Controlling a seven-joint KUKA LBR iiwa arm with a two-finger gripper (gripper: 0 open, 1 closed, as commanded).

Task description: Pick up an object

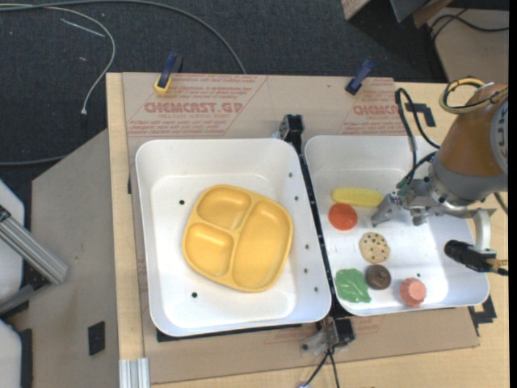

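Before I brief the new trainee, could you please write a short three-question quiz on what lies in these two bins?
1. True or false: the yellow plate lies in the right bin.
2. Which item lies nearest the gripper? A) pink piece B) yellow piece C) green piece
3. Fill in: the round cookie lies just below the ____ ball.

Key: 1 false, it lies in the left bin; 2 B; 3 orange.
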